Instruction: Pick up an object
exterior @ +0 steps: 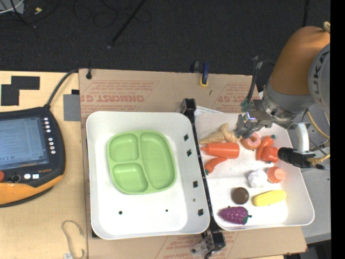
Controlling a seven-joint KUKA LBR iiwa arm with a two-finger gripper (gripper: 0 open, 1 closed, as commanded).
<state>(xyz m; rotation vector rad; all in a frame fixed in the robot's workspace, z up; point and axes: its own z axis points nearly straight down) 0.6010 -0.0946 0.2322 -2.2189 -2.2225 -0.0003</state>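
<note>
The nearest candidate for pickup is the pink ring-shaped toy point(250, 141), lying in the right bin point(302, 209) just below the gripper point(245, 124). Taking that ring as the landmark: the orange carrot-like piece point(222, 150) lies just to its left, the beige piece point(221, 134) sits up and to the left, a red-orange piece point(266, 150) is just to its right, and the white lump point(257, 177), brown ball point(240, 195), yellow piece point(269, 197) and purple grape cluster point(234, 215) lie well below it. The left bin point(99, 198), holding the green divided tray point(142, 162), is far to the left. The gripper hangs over the ring's upper-left edge; whether it is spread or closed cannot be told from this view, and nothing is visibly held. To do the step well, the descent should be centred on a single item, since the ring, carrot and beige piece crowd together and a skewed approach would likely push them apart. The ring has no long axis; the carrot's long axis runs roughly left-right, thick end toward the ring.
</note>
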